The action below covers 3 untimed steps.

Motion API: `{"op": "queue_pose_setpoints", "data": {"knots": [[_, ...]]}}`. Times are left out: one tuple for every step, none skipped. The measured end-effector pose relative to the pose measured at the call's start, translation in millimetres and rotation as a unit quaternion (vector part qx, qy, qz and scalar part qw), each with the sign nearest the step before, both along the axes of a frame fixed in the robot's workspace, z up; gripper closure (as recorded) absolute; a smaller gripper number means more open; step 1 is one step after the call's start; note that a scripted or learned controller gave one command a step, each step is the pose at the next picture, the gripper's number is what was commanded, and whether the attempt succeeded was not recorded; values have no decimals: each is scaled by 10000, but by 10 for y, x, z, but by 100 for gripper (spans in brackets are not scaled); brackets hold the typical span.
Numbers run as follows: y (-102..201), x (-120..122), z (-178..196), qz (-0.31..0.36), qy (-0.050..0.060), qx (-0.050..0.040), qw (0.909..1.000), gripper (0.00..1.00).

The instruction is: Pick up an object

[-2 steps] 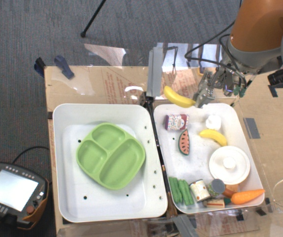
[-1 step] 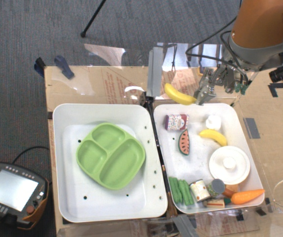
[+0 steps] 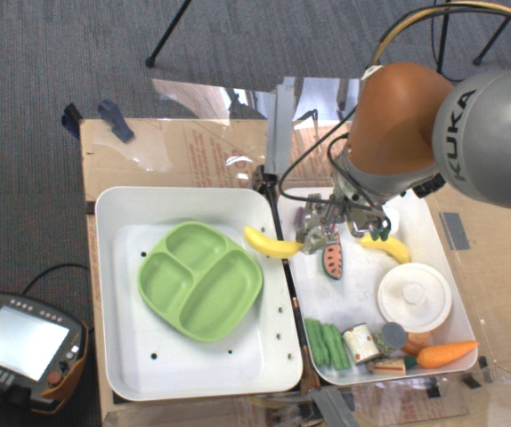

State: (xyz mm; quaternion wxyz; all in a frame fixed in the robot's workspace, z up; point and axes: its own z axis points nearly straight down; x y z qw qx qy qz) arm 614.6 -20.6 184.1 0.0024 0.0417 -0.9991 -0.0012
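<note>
My gripper (image 3: pixel 320 232) hangs low over the far-left part of the right bin (image 3: pixel 438 229), under the orange wrist band. A yellow banana (image 3: pixel 271 244) lies across the divider between the bins, and its right end reaches the gripper's left side. Whether it is held cannot be seen. Just right of and below the gripper lies a watermelon slice (image 3: pixel 332 261). A second banana (image 3: pixel 387 247) sits to the right, partly under the wrist.
A green divided plate (image 3: pixel 200 280) lies in the left bin (image 3: pixel 113 238). The right bin also holds a white bowl (image 3: pixel 414 296), green beans (image 3: pixel 327 343), a small can (image 3: pixel 360 343) and a carrot (image 3: pixel 447 354) along its near edge.
</note>
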Motion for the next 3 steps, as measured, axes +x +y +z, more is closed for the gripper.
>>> {"op": "queue_pose_setpoints", "data": {"knots": [[-132, 168, 815, -1497, -51, -7, 9887, 100], [10, 259, 1324, -1909, -56, -6, 9816, 100], [-608, -436, 1232, -889, -27, -14, 9960, 100]]}}
